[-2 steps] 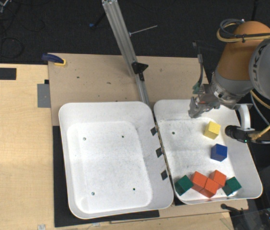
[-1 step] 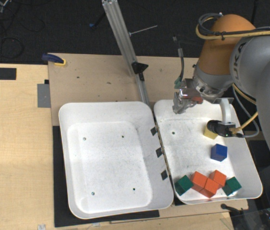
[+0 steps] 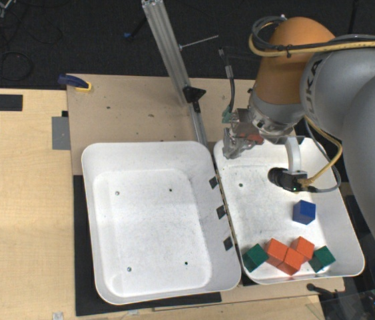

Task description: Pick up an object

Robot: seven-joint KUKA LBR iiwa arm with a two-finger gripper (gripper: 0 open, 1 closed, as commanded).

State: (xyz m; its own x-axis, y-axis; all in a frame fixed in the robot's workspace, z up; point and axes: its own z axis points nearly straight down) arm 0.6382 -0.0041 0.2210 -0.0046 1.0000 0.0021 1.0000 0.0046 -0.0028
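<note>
My gripper (image 3: 235,147) hangs over the far left corner of the right bin (image 3: 260,192), below the orange band of the arm. A blue cube (image 3: 304,212) lies alone in the middle right of that bin, well short of the gripper. Along the near edge sits a cluster: a green cube (image 3: 256,256), three orange cubes (image 3: 288,253) pressed together, and a second green cube (image 3: 322,259). A small reddish spot shows on the gripper body, too small to identify.
The left bin (image 3: 107,179) lies beside the right one, with black clips on the shared rim (image 3: 219,209). A slanted aluminium rail (image 3: 174,59) rises behind the bins. A black fitting with a cable (image 3: 286,177) hangs from the arm over the right bin.
</note>
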